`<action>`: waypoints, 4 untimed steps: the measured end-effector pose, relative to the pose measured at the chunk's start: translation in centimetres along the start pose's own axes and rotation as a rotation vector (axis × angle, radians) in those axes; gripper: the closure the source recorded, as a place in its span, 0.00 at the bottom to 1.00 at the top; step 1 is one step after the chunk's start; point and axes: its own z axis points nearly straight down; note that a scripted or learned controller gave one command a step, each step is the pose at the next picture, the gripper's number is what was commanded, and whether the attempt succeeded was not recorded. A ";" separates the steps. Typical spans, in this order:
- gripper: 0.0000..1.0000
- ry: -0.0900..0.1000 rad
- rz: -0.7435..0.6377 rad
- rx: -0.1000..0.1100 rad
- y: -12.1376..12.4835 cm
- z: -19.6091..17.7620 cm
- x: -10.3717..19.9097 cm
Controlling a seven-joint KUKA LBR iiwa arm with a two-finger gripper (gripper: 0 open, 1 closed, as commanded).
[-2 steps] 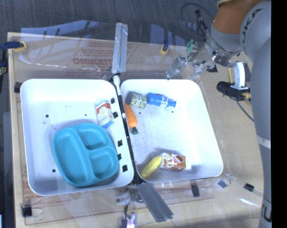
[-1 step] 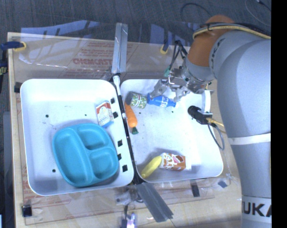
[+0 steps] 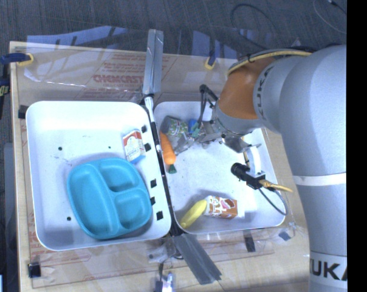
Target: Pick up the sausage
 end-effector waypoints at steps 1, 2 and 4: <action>0.00 -0.020 0.142 0.021 3.0 0.1 1.1; 0.00 -0.002 0.345 0.012 1.8 0.3 0.9; 0.00 -0.017 0.281 0.010 5.0 0.0 2.8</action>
